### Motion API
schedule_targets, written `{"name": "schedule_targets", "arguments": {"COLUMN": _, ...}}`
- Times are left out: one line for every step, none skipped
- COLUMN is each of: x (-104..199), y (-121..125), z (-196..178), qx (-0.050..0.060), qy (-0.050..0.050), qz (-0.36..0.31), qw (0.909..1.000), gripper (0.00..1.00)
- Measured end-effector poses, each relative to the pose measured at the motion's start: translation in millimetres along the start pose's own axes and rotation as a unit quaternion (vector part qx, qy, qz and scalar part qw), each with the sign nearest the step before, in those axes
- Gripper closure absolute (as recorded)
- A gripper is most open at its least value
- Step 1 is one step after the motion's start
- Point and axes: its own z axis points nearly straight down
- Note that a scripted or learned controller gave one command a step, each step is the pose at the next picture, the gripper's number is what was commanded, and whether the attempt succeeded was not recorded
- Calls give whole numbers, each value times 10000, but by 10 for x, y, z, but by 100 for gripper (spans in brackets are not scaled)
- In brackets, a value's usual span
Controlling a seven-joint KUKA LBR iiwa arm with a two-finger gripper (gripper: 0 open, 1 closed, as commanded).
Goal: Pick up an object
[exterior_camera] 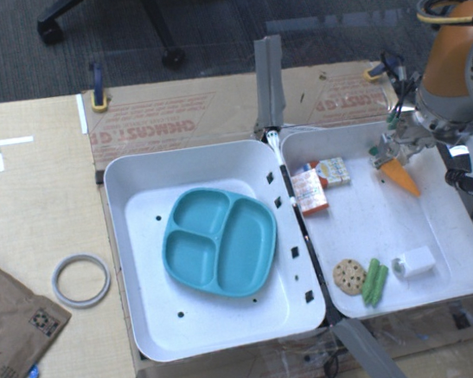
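Jaws (386,156) closed on orange carrot (401,176) over right bin (451,223), far right. Teal tray (219,241) in left bin (130,242). Tape ring (81,279) on wooden surface (22,214); office chair base (136,1) beyond.

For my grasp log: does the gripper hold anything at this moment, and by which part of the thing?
It seems so: the gripper meets the upper end of the orange carrot. Whether the fingers truly clamp it cannot be told.

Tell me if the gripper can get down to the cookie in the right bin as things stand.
Probably yes. The cookie lies flat on the right bin's floor near its front left corner, with open floor above it. The green pea pod sits close beside it, so the gripper, now over the carrot, may nudge that.
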Motion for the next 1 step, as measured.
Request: {"name": "schedule_targets", "arguments": {"x": 438, "y": -7, "z": -1028, "qx": 12, "qy": 13, "qz": 754, "qw": 9972, "gripper": 100}}
